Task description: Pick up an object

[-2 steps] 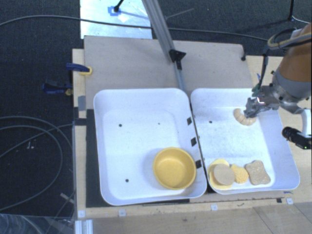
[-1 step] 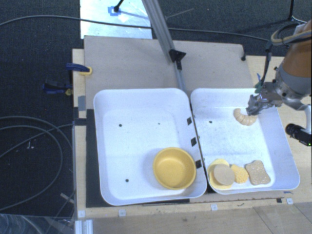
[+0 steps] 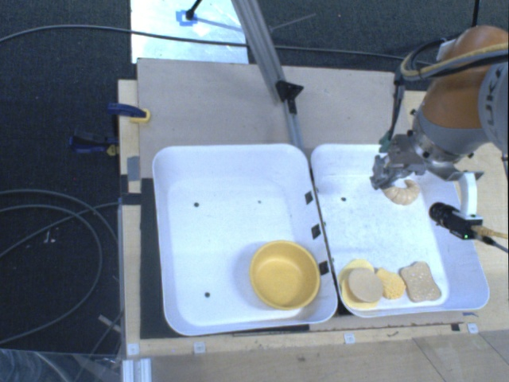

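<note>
My gripper (image 3: 388,175) hangs low over the back of the right bin (image 3: 354,225), under the grey wrist and its orange band. Directly below and slightly right of it lies a pale tan, croissant-like piece (image 3: 403,193), partly covered by the gripper. Whether the gripper touches or holds this piece cannot be made out. At the front of the same bin lie a tan round disc on a yellow piece (image 3: 365,285), an orange cracker (image 3: 390,283) and a bread slice (image 3: 420,281). A yellow bowl (image 3: 285,274) stands at the front right of the left bin (image 3: 223,181).
A slanted metal pole (image 3: 261,42) comes down to the bench behind the wall between the bins. A black fitting with a cable (image 3: 450,218) juts from the arm over the right bin's right side. A blue and yellow clamp (image 3: 119,114) sits on the bench's left edge.
</note>
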`<state>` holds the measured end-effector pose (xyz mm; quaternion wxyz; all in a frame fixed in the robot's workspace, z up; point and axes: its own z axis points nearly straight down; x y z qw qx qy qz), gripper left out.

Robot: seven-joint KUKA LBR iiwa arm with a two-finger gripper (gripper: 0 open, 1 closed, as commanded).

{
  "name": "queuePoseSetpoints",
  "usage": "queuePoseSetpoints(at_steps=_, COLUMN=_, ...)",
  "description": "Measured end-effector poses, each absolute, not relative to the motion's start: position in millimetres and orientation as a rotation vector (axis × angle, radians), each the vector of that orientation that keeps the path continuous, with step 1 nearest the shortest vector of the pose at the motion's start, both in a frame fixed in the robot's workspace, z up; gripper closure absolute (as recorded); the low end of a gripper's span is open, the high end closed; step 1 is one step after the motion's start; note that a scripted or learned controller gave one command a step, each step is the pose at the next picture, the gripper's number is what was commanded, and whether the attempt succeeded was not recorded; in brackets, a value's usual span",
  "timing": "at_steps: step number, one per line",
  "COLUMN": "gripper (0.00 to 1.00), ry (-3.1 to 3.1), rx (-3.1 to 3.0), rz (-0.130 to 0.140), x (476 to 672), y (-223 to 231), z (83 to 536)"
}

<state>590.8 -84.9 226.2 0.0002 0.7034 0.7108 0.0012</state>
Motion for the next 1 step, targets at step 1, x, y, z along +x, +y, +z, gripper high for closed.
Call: queuePoseSetpoints(at_steps=1, gripper=1.00, ry=2.233, rx=2.209, rz=0.005, x=587.5, y=-27.5, z=236.9)
